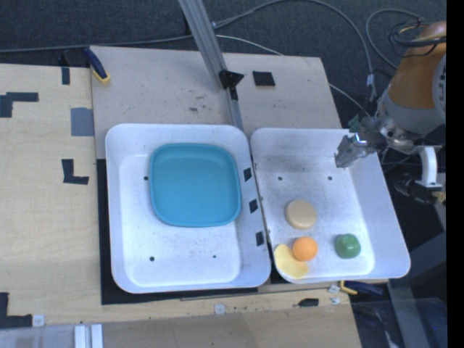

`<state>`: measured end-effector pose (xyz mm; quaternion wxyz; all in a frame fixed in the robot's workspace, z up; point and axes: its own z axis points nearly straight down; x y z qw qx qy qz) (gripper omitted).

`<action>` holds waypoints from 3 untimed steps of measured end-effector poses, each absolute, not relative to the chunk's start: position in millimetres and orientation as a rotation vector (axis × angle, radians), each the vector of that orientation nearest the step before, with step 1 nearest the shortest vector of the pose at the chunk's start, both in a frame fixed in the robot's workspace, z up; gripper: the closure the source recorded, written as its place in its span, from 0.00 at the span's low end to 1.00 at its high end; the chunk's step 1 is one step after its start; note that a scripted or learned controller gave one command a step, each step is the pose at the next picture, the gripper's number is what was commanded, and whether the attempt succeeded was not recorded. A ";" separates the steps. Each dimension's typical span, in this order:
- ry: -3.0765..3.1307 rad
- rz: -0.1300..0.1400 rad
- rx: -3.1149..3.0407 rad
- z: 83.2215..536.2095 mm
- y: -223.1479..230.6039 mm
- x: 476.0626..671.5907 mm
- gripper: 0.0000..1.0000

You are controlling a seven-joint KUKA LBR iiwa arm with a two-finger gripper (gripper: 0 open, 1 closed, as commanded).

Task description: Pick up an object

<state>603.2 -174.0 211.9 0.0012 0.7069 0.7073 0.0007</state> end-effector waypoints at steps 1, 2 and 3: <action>2.226 0.002 2.217 223.9 -124.9 600.4 1.00; 2.228 0.001 2.217 223.8 -64.1 606.2 1.00; 2.228 0.000 2.217 220.4 -3.8 597.5 1.00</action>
